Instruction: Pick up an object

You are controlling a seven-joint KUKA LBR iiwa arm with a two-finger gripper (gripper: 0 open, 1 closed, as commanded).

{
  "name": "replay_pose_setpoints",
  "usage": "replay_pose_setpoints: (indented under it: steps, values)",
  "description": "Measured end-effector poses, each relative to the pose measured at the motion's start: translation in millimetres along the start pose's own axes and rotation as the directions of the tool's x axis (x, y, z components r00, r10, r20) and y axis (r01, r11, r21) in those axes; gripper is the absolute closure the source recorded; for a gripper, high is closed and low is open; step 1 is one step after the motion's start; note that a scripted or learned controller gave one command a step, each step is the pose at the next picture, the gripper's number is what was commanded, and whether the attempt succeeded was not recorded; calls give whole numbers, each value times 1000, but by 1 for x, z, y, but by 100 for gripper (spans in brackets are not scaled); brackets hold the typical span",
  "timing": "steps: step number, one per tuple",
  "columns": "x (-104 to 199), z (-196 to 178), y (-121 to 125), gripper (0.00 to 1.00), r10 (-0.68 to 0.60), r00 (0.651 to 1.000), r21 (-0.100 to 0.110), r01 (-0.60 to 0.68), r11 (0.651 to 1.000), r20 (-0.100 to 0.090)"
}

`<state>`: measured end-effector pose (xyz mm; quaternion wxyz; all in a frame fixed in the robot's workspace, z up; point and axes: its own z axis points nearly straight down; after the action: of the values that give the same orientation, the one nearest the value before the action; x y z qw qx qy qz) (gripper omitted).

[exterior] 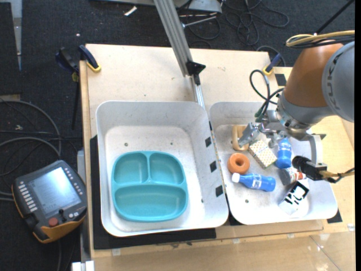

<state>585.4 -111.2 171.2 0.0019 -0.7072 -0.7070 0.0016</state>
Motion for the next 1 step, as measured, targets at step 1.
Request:
replay_pose_setpoints:
  steps: [1]
  values:
    - [5, 45, -5, 0, 0, 1000, 0, 0, 1000, 0]
